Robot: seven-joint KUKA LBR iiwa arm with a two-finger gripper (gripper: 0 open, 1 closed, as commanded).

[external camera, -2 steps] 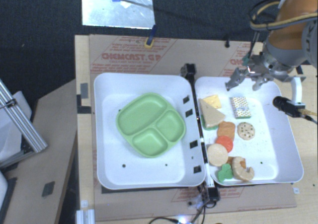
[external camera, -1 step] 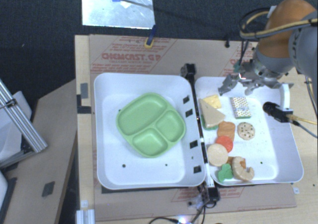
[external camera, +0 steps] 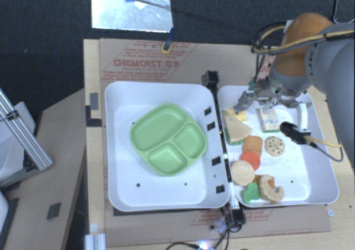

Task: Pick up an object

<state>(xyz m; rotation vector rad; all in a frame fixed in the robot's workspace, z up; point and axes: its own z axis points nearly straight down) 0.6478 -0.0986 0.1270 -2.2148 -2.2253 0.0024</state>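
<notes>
Dark carpet around a cardboard-topped bench [external camera: 138, 57]. The left bin [external camera: 119, 188] holds one green three-section plate [external camera: 168, 139], lying flat.

The right bin [external camera: 316, 182] holds toy food:
- tan wedge [external camera: 237, 129] by the left wall
- small yellow bit [external camera: 240, 115] touching the wedge's top
- speckled flat block [external camera: 269, 120]
- cookie [external camera: 274, 146]
- orange piece [external camera: 253, 143] above a red piece [external camera: 250, 159]
- cream round [external camera: 242, 173]
- green piece [external camera: 252, 193]
- bitten ring pastry [external camera: 272, 188]

The gripper [external camera: 254, 99] hangs over the bin's upper part, near the yellow bit and the block. I cannot tell whether it is wide or narrow, and nothing is seen held. The arm hides the bin's top right corner.
</notes>
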